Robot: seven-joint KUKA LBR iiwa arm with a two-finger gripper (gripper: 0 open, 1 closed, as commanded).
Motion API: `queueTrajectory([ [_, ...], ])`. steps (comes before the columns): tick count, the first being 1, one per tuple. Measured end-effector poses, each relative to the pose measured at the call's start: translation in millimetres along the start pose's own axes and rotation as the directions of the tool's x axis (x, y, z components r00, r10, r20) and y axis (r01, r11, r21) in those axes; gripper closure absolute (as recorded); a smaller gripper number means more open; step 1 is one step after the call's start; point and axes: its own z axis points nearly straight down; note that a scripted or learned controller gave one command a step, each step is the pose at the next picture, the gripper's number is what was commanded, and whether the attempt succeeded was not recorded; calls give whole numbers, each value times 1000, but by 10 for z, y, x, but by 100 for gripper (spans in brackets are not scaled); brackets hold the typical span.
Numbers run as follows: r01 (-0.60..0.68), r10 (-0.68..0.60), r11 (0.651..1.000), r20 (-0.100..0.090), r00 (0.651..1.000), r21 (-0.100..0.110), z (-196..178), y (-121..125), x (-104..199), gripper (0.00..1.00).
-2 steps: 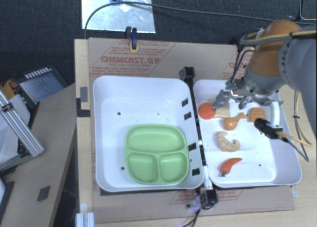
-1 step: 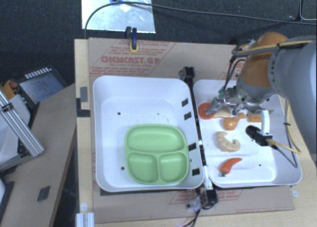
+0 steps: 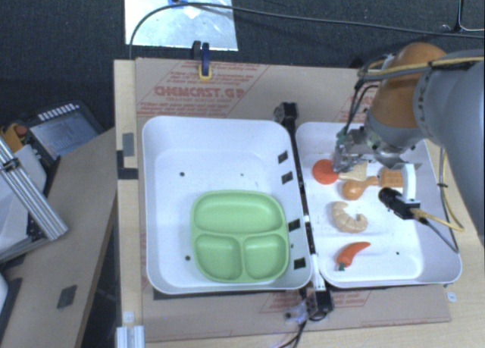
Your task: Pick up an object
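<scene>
Hovering my pincer (image 3: 350, 158) low over the right bin (image 3: 432, 263), just beside the red tomato (image 3: 324, 172) & tan pear-shaped piece (image 3: 358, 186); can't tell its state. Tomato looks light, smooth, prob slippery plastic, so I'd take it across the middle w/ gentle squeeze.

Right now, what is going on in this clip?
The arm has reached into the right bin, with its gripper low over a small cluster of toy food: a red tomato and a tan piece just beside it. Nothing can be seen lifted. A croissant and a red pepper lie nearer the front of that bin. The left bin holds a green divided plate, untouched.
</scene>
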Motion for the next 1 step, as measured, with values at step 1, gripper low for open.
queueTrajectory([
  [1,1,-1,1000,2,1000,3,-636,-28,0,100],
])
